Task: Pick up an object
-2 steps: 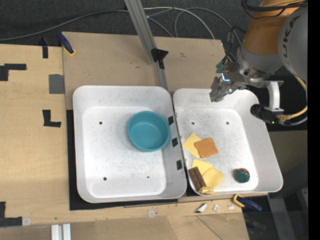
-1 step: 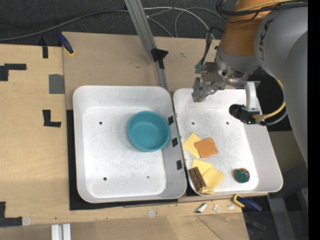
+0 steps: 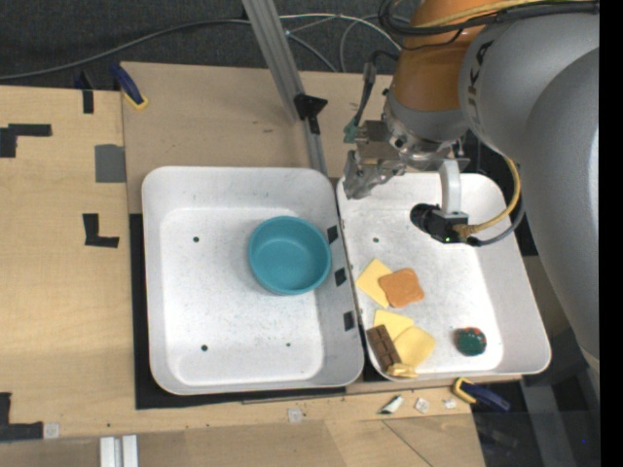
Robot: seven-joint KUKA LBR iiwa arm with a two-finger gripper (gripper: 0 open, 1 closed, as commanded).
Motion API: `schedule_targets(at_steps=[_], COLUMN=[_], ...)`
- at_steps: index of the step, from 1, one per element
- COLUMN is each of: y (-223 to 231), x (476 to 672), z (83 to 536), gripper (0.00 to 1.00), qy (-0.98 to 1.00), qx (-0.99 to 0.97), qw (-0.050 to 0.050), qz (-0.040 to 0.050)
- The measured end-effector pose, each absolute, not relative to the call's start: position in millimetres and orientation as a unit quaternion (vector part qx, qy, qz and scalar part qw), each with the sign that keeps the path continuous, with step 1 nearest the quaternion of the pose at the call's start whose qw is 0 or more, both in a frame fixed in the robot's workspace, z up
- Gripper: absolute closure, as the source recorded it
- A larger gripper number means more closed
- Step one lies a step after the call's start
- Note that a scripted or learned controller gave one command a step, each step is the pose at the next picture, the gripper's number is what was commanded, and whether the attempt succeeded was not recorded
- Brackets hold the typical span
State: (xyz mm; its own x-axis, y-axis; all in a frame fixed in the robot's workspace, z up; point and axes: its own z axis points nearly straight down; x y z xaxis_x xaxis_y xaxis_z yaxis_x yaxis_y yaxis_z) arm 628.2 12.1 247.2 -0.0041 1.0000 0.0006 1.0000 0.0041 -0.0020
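A: What could be picked up?

B: A round teal bowl [image 3: 288,253], open side up, sits right of centre in the left bin [image 3: 175,261]. In the right bin [image 3: 506,358], around six o'clock, lie yellow slices [image 3: 374,282], a toast piece [image 3: 401,287] and a small green ball [image 3: 471,341].

A: And the gripper [image 3: 358,185]?

B: At that bin's eleven o'clock corner; I cannot tell its opening.

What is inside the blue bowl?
The blue bowl sits in the left bin, and its inside looks bare: just smooth blue bottom and walls. The near wall hides a small strip of the floor, so that bit cannot be seen.
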Motion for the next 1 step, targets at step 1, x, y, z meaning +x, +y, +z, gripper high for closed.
schedule_targets(at_steps=[1], y=[67.9], x=[638.6], z=[245.8], gripper=[1.00], qy=[-0.708], qx=[-0.706], qw=[0.001], qz=[0.0008])
